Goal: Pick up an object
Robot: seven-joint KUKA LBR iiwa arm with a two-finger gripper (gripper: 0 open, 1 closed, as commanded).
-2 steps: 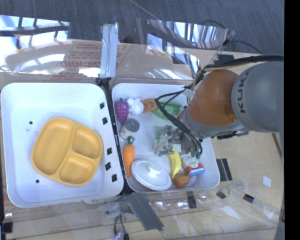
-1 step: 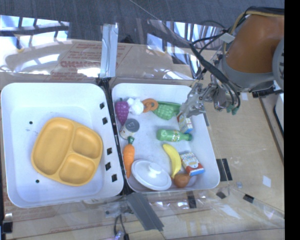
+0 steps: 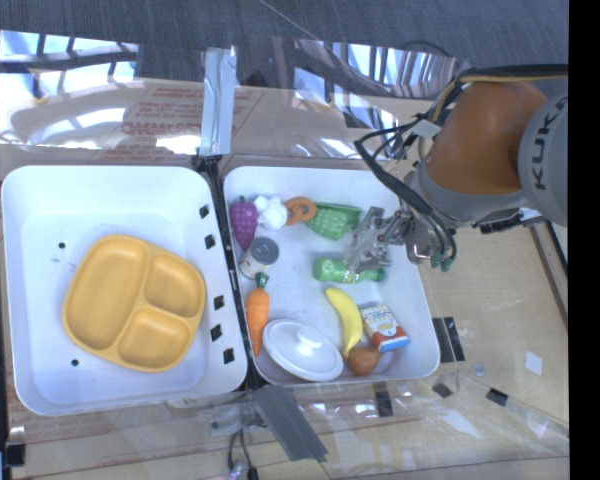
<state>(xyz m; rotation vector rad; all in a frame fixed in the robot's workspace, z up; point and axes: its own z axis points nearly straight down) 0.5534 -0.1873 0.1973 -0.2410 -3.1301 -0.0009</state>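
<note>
Left bin (image 3: 30,268): 1 yellow 3-compartment plate (image 3: 133,301), smooth plastic, bare floor around it. Right bin (image 3: 420,278): purple grapes (image 3: 243,220), carrot (image 3: 257,318), white lid (image 3: 302,348), banana (image 3: 344,318). Gripper (image 3: 365,258) sits at a green cylinder-like toy (image 3: 337,268); grip state cannot be told. Bin's right wall close.

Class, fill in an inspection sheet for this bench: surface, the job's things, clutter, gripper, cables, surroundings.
Surface: two white bins side by side, left bin, right bin.
Job's things: right bin holds banana, carrot, grapes, green bottle, white lid, small carton.
Clutter: yellow tray in the left bin.
Gripper: gripper low over the green bottle; finger state unclear.
Cables: black cables looped at the wrist.
Surroundings: cardboard behind the bins.
</note>
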